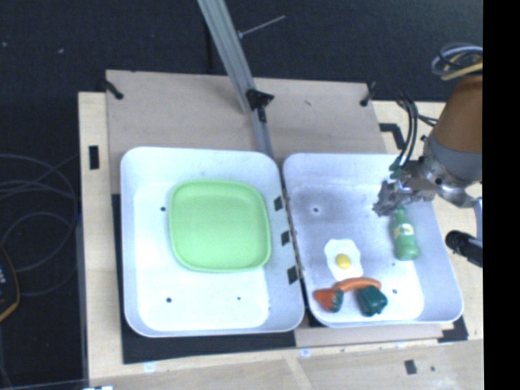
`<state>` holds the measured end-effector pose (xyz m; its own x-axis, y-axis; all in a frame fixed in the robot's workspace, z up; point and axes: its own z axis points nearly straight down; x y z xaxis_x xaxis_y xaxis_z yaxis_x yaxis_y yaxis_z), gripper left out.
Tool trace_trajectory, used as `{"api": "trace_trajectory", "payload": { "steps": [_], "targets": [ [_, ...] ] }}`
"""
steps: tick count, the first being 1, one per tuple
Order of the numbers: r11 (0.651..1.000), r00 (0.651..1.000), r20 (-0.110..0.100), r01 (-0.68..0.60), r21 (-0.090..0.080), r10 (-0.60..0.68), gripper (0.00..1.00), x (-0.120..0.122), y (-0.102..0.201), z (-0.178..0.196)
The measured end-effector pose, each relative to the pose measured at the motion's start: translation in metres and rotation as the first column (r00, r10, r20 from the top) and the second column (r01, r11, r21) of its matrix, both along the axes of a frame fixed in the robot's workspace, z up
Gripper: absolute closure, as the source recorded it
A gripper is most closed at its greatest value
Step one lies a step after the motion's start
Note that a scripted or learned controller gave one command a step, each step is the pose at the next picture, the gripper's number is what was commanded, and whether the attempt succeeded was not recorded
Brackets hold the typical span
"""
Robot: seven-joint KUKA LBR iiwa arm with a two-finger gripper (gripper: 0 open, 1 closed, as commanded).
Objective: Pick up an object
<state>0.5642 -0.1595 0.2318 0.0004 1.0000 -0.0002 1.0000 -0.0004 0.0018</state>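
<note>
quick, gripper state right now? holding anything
Gripper: cannot be told; it sits low in the right bin, just above the top of the green bottle, and nothing is seen held.

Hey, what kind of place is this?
Probably a robot lab pick-and-place bench: an arm's gripper over two white bins, toy food like a fried egg and green bottle.

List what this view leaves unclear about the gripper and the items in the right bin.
- Gripper: small and dark against the right bin; open or shut cannot be told.
- Green bottle: its top meets the gripper; whether it is gripped is unclear.
- Arm: cut off by the view's right side.
- Orange-red item and dark green item: too small to identify.
</note>
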Motion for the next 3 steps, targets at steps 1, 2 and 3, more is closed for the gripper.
{"api": "trace_trajectory", "payload": {
  "steps": [1, 2, 3],
  "targets": [
    [1.0, 1.0, -0.001, -0.003, 0.001, 0.003, 1.0, 0.013, 0.044, -0.007],
    [1.0, 1.0, -0.001, -0.004, 0.001, 0.004, 1.0, 0.02, 0.096, -0.011],
    [1.0, 1.0, 0.0, -0.004, 0.001, 0.004, 1.0, 0.038, 0.141, 0.003]
  ]
}}
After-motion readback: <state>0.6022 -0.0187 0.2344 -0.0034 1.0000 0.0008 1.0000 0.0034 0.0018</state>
